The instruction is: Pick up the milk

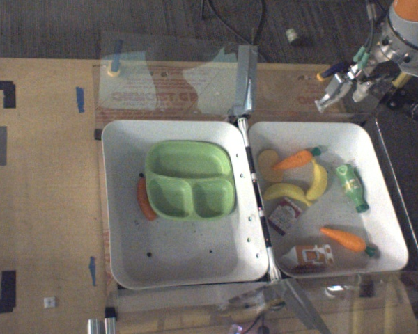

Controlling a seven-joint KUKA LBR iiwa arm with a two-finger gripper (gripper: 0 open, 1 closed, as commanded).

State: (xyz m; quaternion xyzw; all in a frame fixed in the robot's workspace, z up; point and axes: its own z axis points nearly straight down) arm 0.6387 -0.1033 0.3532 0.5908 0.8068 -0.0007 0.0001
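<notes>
Right now, from the overhead camera, I see the gripper (332,89) hanging above the bench beyond the far edge of the right bin (389,186), its fingers spread apart and nothing between them. The milk (313,256), a small carton lying flat, sits at the near edge of that same bin, close to its near left corner and almost against the bin wall. An orange carrot (347,240) lies just beside it toward the right, and a dark red packet (283,216) sits a little farther in. To do this step well, I judge the arm must cross the whole bin toward the near edge, come down with the fingers spanning the carton's short side, and stay clear of both the carrot and the wall, since a pinch against the rim would likely slip. Two bananas (303,186), a second carrot (297,160) and a green bottle (351,186) lie farther off and should not interfere. The left bin (118,242) holds a green divided plate (189,181). The arm above the wrist is cut off at the frame's corner, the carton's print is too blurred to read, and I cannot tell whether the carton touches the wall.
</notes>
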